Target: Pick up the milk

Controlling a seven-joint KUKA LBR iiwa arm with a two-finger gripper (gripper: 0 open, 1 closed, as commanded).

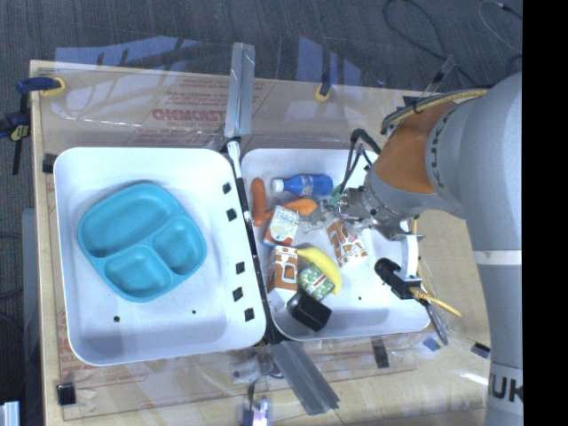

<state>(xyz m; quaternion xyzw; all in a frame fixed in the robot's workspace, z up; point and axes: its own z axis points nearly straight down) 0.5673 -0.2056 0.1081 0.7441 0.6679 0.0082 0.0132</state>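
Camera view: milk carton [282, 225] long axis near-vertical, top toward far rim; pincer [348, 209] state unclear.

Right bin [373, 322] crowded at left; bare floor at lower right. Blue tray [142, 239] occupies left bin [133, 340].

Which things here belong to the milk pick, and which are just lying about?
Job:
milk carton, in the right bin
claw, low over that bin

Lying about:
blue bottle
banana
carrot
black block
blue divided tray, in the left bin
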